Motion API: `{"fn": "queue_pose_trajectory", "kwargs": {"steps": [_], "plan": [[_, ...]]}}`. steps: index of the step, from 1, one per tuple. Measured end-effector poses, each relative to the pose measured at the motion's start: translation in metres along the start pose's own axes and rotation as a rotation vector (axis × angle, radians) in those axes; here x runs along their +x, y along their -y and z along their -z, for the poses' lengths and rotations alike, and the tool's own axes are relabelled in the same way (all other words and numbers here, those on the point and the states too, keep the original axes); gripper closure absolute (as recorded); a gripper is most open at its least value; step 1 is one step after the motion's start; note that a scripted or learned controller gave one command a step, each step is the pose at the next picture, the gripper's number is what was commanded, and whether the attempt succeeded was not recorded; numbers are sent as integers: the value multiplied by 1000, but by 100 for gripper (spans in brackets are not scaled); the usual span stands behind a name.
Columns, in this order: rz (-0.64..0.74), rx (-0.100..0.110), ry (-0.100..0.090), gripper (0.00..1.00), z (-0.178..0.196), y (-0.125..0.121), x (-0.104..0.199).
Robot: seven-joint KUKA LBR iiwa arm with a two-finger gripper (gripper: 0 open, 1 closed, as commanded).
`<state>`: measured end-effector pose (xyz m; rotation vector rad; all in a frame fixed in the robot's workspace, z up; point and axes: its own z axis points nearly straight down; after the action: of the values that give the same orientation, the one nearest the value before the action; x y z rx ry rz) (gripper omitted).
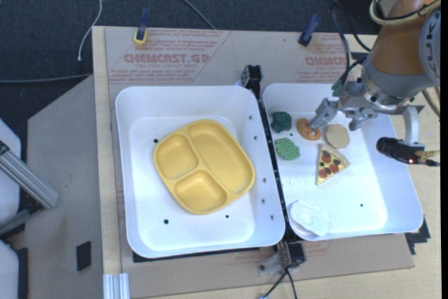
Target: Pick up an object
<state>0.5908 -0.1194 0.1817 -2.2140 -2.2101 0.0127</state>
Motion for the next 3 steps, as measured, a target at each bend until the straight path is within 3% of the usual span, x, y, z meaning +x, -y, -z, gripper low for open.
{"fn": "queue_pose_trajectory", "kwargs": {"steps": [1, 3], "plan": [[3, -13, 2, 0, 7, -3, 0], [2, -8, 1, 0, -90, 3, 3]]}}
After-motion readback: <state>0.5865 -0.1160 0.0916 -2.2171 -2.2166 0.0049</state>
